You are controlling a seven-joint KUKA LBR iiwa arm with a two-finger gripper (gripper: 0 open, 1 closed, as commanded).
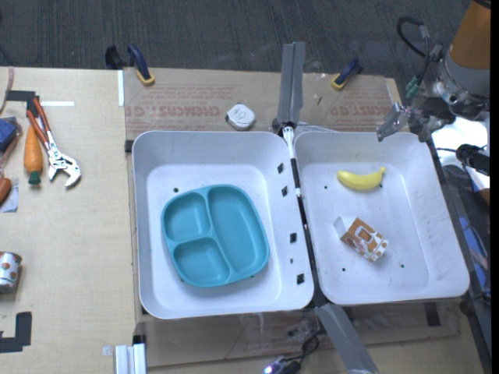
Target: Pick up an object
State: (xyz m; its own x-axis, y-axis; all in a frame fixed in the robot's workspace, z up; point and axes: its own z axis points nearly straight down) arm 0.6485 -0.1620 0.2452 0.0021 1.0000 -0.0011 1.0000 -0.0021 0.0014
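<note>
The tool (401,118) hangs over the far right corner of the right bin (437,287); I cannot tell how it is set. This looks like the approach step: next it must descend over the banana (361,179), lying near the bin's far side beyond a small carton (363,239)

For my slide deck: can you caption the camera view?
Hand poised above the right bin holding a banana and small box; teal divided plate in left bin.
</note>
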